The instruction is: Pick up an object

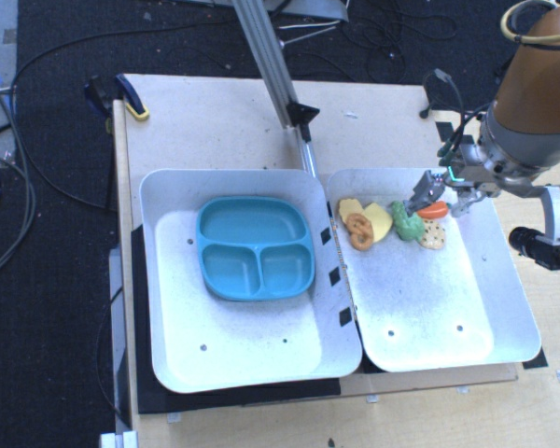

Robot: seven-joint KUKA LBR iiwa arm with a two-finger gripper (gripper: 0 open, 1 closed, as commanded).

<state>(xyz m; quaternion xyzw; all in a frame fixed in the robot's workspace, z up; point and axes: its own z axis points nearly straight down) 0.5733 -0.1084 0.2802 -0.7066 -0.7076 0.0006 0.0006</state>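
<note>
High slanted view over both bins (168, 250), probably mid-distance.

A robotics lab: test bench (224, 119), loose cables (47, 54) (black floor), camera pole (266, 45).

I am seeing a small cluster lying at the far end of the right bin: a pale yellow piece (377, 220), a brown pretzel-shaped ring (360, 231), a green lump (408, 225), a red-orange piece (433, 211) and a speckled beige biscuit (433, 236), all touching.

Even, bright overhead light washes the white bins (261, 343) pale, shadows stay soft, and the whole view looks slightly grainy and soft-focused.
</note>
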